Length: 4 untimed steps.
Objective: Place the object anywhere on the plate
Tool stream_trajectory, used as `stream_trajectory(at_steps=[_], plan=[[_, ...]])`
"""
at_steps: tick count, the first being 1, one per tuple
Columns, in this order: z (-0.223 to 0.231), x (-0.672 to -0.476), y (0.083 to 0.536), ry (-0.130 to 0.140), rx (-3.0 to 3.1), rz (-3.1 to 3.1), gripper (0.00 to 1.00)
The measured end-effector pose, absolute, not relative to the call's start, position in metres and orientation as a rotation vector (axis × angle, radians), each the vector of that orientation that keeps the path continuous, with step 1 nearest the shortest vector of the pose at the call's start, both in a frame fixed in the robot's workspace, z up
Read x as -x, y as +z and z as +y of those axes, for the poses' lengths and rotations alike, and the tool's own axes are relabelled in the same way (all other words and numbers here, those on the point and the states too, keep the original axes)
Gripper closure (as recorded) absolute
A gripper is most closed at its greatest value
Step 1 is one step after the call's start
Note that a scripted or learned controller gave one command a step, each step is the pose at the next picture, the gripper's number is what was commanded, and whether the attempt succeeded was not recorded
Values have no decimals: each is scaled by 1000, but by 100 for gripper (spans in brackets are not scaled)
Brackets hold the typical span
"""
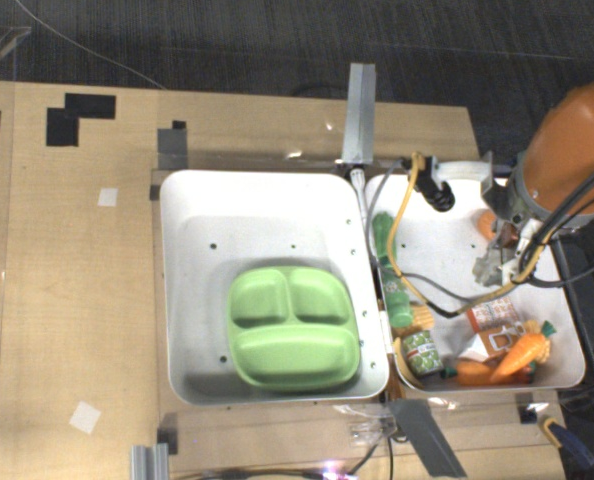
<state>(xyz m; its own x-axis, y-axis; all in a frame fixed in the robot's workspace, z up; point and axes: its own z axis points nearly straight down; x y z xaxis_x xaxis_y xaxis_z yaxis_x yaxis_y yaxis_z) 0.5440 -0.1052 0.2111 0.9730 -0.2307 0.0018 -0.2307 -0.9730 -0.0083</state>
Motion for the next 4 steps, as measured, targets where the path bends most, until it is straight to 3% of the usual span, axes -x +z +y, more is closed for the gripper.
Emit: stream_trajectory(at_steps=[1, 2, 3, 4], plan=[[-78, -591, 198, -4, 3120, 322, 100], [-143, -508, 231, -7, 3122, 365, 100], [-120, -502, 97, 7, 3120, 322, 100], [-93, -547, 125, -5, 3123, 308, 100]])
